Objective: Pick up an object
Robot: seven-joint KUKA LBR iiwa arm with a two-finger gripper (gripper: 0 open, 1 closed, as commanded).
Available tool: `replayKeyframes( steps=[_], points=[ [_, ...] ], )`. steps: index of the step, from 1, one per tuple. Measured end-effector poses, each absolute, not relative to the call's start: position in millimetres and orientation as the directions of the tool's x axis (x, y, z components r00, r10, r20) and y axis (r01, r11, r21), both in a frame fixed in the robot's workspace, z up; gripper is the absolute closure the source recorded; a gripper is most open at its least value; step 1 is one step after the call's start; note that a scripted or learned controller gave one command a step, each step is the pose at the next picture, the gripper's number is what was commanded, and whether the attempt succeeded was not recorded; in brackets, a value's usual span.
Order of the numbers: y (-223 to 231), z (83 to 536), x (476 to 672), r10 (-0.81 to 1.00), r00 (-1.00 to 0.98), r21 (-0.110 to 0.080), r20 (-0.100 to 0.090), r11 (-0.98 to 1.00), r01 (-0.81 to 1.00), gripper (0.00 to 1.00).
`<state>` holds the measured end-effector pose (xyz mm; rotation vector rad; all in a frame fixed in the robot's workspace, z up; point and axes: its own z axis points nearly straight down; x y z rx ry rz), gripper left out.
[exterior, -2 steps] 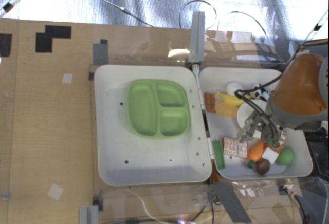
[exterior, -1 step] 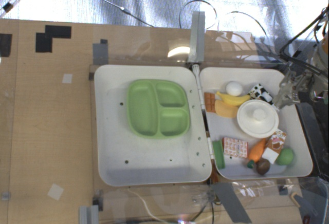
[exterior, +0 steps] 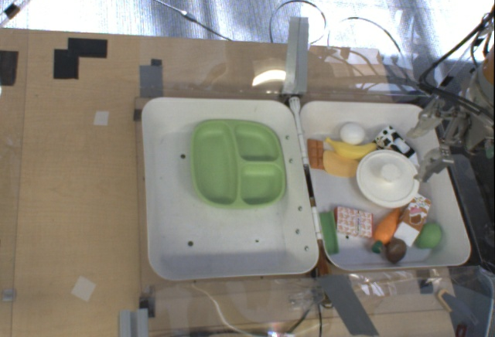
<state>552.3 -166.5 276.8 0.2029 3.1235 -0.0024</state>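
The pincer (exterior: 435, 144) hangs over the right edge of the right bin (exterior: 452, 246), its fingers spread apart with nothing between them. Just to its left sits a white bowl (exterior: 387, 177), touching a yellow banana (exterior: 349, 148) with a white egg (exterior: 352, 132) behind it and a black-and-white toy (exterior: 394, 141) near the bin's far wall. Along the near side lie a green block (exterior: 329, 233), a patterned red card (exterior: 354, 222), an orange carrot (exterior: 386, 226), a small printed box (exterior: 413, 219), a brown ball (exterior: 396, 250) and a green ball (exterior: 429, 236). In the left bin (exterior: 166, 196) rests a green divided plate (exterior: 237, 161). Both bins sit on the tan worktop (exterior: 69, 196).
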Motion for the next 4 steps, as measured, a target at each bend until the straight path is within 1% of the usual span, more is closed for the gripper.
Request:
replayKeyframes(
  steps=[1, 2, 3, 4],
  points=[
    [-103.1, 113.0, 526.8, 0.391, -0.92, 0.003, -0.001, 0.92, 0.391, 0.0],
    [-177.5, 198.8, 661.3, 0.647, -0.762, 0.007, -0.015, 0.762, 0.647, 0.0],
    [-104.8, 113.9, 661.8, 0.653, -0.757, 0.004, 0.0, 0.757, 0.653, 0.0],
    [-108.7, 93.6, 633.1, 0.739, -0.673, 0.013, -0.017, 0.674, 0.739, 0.0]
  ],
)
